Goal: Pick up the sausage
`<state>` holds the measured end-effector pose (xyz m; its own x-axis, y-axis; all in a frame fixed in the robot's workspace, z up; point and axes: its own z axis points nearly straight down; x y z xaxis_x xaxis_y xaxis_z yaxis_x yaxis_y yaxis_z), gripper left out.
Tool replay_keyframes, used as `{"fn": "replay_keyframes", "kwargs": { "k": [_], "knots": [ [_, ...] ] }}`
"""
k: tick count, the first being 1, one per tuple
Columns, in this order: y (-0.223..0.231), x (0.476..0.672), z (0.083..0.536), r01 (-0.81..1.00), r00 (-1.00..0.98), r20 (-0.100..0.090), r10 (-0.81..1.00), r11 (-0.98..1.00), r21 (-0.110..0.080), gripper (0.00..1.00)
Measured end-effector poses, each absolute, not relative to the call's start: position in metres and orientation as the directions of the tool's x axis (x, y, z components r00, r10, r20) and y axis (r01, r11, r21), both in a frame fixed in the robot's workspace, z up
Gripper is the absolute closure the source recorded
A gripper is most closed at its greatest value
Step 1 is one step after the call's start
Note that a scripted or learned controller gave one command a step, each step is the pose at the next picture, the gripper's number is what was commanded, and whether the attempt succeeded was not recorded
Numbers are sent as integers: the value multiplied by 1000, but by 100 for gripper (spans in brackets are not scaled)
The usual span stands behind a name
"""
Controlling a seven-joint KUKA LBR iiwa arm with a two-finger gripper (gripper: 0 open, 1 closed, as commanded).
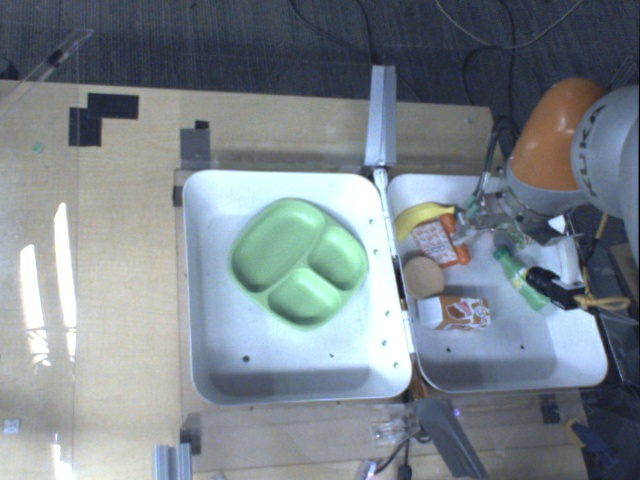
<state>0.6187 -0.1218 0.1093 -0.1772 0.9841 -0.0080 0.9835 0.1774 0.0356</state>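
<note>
The gripper (487, 215) hangs just right of the banana (422, 214), low over the right bin (520, 363). The wrist hardware hides it, so we cannot tell whether it is set wide or narrow, and we see nothing held in it.

We take the sausage (423, 276) to be the brown rounded piece lying just below the banana, on the side away from the gripper. It is small in this view, so we offer that reading with some caution. A red packet (440, 240) lies between it and the banana and touches or nearly touches both. A carton (462, 313) sits below the banana, past the sausage. A green plate (298, 260) lies well left of the banana, in the other bin.

We judge the sausage to be a light toy piece, smooth and probably slick, firm rather than squashy. Being rounded, it may roll or squirt out of a pinch placed off centre. We would take it across the short width at its middle, coming straight down. Crowding is the trouble: the packet and carton leave little room on those sides, so we would close along the freer direction.
</note>
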Motion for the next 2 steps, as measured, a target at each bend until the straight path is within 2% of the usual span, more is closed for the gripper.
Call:
{"fn": "replay_keyframes", "kwargs": {
  "k": [1, 2],
  "knots": [
    [-121, 618, 108, 984, -177, -7, 984, 178, 33, 0],
    [-113, 636, 95, 970, -241, -5, 971, 241, 14, 0]
  ]
}}
